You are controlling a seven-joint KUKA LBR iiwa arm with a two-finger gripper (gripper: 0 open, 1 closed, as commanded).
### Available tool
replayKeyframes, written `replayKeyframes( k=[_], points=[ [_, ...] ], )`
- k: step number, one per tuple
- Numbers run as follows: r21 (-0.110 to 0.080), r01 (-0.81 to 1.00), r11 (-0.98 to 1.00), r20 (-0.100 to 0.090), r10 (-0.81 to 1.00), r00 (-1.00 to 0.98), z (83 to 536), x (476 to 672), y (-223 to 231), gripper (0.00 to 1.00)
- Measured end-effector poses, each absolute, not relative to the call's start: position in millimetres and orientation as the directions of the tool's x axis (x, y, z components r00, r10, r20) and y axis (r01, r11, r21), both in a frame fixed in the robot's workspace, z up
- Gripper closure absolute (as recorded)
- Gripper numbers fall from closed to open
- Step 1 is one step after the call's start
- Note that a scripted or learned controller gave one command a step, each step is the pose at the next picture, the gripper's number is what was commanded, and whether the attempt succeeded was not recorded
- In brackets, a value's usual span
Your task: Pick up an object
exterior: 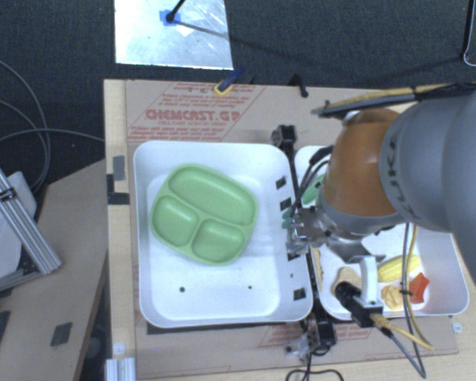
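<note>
From the camera view we see the arm (428, 165) hanging over the right bin (452, 292); the tool's state we cannot tell. Beneath it lie a yellow piece (397, 270) and an orange piece (418, 284). A green divided plate (204, 214) sits in the left bin (214, 300).

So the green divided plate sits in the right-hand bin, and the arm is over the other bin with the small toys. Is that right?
Not quite. The camera view shows the green divided plate in the left bin, not the right. The rest stands: the arm is over the other bin, where the small toys lie.
</note>
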State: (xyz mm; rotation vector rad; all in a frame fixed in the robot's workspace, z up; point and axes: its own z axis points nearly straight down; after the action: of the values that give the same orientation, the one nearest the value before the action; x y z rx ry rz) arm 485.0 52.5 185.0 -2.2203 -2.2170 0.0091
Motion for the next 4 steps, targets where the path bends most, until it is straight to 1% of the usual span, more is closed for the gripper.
replayKeyframes(
  k=[1,2,3,4],
  points=[
    [0.01,1.0,0.008,0.004,1.0,-0.008,272,488.2,90,1.0],
    [-0.008,1.0,0.0,-0.001,1.0,0.0,179,484.8,82,1.0],
    [0.015,1.0,0.007,0.005,1.0,-0.007,310,488.5,100,1.0],
    [-0.007,1.0,-0.001,-0.001,1.0,0.001,210,485.4,87,1.0]
  ],
)
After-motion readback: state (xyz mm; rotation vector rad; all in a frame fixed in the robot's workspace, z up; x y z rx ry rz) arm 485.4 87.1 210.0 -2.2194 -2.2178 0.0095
